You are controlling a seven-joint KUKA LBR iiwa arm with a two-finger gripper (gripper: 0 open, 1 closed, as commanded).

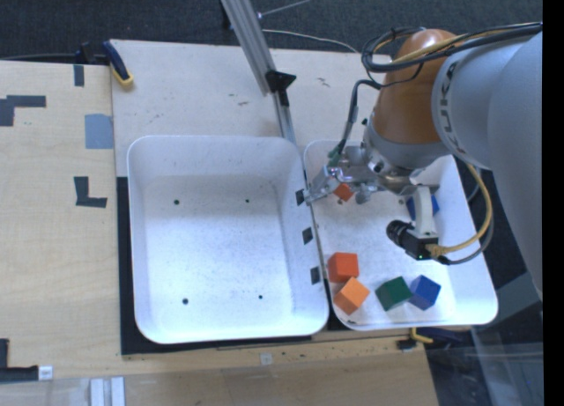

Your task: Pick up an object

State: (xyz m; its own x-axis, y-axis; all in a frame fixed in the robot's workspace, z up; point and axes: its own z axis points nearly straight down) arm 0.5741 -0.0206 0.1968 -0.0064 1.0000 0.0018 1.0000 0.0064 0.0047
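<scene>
Gripper [345,182] fingers are closed on a small orange block [344,191] — held above the right white plastic bin [467,303].

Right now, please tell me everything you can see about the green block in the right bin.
The green block is a small dark green cube with a plain matte surface and no visible markings. It sits flat on the floor of the right bin, near the front rim and turned slightly. A blue block stands close on its right, perhaps touching. A light orange block lies apart on its left.

Grey arm [493,105] from the right, end effector [339,186] low, pointing left.
</scene>
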